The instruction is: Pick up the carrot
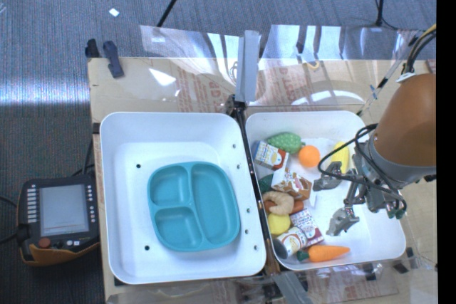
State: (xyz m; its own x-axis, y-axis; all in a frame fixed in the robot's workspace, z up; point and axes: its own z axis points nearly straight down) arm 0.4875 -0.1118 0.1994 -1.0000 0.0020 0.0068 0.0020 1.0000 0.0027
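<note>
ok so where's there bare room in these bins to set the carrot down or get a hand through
Free: the left bin's white floor around the teal plate, and the plate's three compartments. In the right bin, a bare strip along the right wall, past the gripper. Crowded: the right bin's left half, toys packed from the green piece down to the carrot.

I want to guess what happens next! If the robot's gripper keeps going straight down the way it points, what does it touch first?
Probably bare white floor of the right bin. The gripper points down just above and right of the carrot, though depth is hard to judge.
</note>
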